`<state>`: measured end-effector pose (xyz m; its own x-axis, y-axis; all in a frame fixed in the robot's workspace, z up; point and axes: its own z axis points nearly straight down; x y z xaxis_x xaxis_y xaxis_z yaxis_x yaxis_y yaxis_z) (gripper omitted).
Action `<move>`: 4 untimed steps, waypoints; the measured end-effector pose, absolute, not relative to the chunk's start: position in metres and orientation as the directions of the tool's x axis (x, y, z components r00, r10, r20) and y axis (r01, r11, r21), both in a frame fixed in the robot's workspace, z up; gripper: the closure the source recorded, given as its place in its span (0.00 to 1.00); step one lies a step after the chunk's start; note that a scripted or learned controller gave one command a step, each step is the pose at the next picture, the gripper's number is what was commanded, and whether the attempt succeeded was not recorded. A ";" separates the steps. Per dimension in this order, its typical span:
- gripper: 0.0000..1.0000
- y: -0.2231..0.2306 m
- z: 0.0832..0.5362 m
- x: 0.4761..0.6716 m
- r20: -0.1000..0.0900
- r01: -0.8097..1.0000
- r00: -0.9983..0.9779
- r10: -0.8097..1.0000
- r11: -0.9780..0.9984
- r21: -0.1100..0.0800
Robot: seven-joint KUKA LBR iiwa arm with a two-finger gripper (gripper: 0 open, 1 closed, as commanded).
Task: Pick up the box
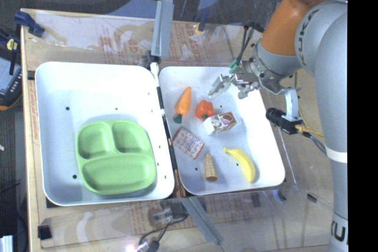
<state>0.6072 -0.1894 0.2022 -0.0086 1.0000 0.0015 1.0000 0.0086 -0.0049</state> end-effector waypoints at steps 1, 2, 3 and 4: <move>0.00 -0.138 0.109 0.602 -0.005 0.973 -0.229 0.973 0.229 0.008; 0.00 -0.113 0.124 0.542 0.001 0.967 -0.253 0.967 0.253 -0.003; 0.00 -0.118 0.097 0.537 -0.004 0.977 -0.215 0.977 0.215 0.006; 1.00 -0.117 0.108 0.538 -0.002 0.975 -0.222 0.975 0.222 0.005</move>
